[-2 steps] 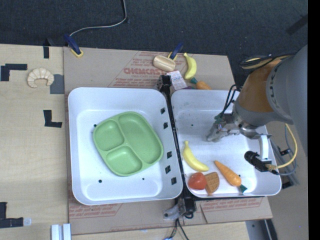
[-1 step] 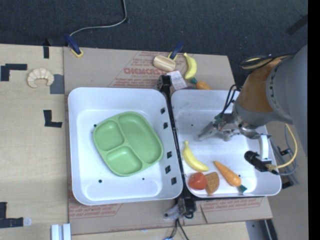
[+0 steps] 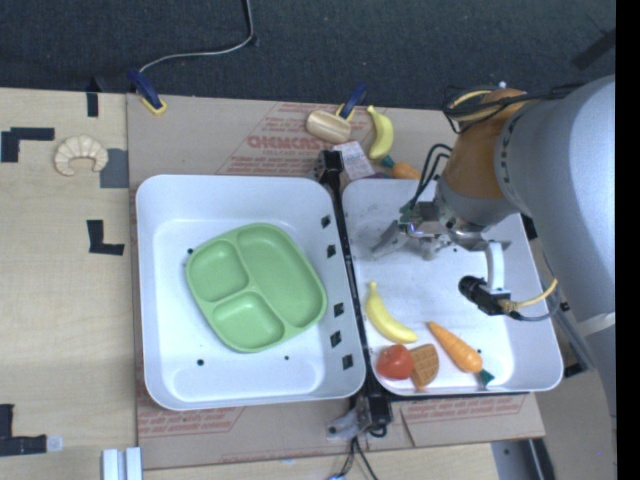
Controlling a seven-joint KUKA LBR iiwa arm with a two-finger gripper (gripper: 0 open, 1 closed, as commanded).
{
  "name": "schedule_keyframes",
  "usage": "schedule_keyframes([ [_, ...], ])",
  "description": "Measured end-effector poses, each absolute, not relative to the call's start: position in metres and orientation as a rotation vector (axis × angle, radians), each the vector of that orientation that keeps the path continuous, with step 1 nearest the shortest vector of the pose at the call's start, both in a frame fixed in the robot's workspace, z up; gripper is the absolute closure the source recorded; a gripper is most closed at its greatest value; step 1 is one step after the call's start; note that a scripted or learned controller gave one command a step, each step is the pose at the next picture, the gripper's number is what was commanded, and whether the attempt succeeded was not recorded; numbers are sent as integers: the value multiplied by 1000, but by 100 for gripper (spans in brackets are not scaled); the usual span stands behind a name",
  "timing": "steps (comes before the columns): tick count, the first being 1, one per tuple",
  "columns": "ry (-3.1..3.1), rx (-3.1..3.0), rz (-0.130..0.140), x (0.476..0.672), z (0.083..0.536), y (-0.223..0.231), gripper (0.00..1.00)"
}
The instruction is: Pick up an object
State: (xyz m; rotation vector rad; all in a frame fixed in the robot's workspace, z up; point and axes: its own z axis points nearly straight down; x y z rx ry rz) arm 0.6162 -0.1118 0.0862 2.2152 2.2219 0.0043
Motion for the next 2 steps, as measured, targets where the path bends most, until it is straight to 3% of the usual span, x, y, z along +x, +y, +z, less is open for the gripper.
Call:
schedule_keyframes([
  [2,2222,2218,0,669,85,-97,0],
])
